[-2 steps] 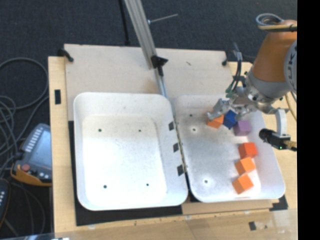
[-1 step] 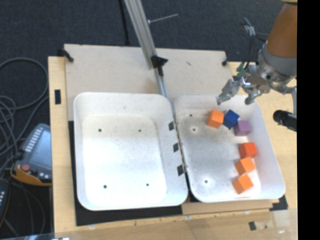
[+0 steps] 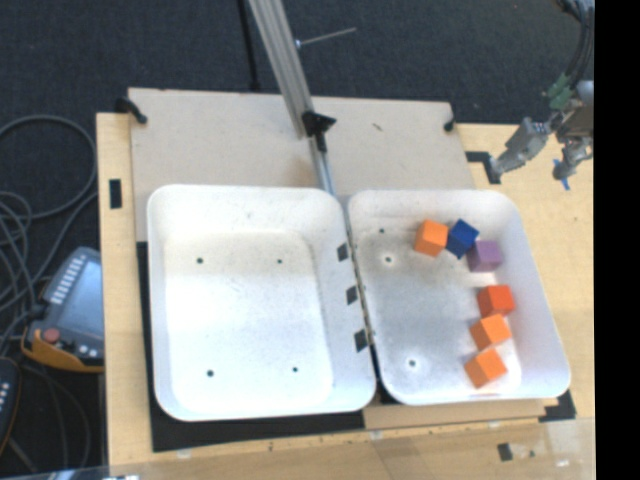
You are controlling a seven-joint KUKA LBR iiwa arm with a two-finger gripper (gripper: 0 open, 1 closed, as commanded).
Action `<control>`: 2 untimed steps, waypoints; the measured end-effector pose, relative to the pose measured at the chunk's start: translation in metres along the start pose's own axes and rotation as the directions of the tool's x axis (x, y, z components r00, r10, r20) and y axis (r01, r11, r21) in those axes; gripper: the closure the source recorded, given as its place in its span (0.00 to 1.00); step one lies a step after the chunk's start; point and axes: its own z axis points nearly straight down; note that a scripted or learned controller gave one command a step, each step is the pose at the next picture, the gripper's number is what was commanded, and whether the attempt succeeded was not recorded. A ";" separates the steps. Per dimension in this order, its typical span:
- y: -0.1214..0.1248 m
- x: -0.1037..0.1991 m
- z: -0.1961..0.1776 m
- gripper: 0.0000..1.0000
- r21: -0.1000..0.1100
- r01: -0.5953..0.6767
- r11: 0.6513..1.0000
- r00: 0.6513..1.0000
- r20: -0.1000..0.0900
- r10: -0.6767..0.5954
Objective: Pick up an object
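Evidently nothing has been picked yet: all the candidates lie in the shallow white plastic bin on the right (image 3: 395,368), and they crowd its right-hand side, which leaves the bin's left half bare. Near the upper middle of that bin a small orange cube (image 3: 432,237) touches a dark blue cube (image 3: 462,237), and a pale purple cube (image 3: 485,256) sits just beside the blue one, so these three would be awkward to separate. Lower down, along the right wall, a red-orange cube (image 3: 496,300), a second orange cube (image 3: 492,330) and a third orange cube (image 3: 486,367) form a loose column (the last stands a little apart and looks the easiest target, in my judgement). The matching white bin on the left (image 3: 170,298) holds no blocks.

The grey two-finger gripper (image 3: 545,148) hangs in the upper right of the frame, outside the bins and above the bench's edge, well apart from every cube. It carries nothing that I can see; whether it is spread or closed I cannot tell at this size.
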 end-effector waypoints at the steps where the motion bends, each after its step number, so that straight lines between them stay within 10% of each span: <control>1: -0.062 -0.033 0.123 0.00 0.018 -0.007 1.000 1.000 -0.003 0.007; 2: -0.084 -0.033 0.009 0.00 0.000 -0.001 1.000 1.000 0.001 0.001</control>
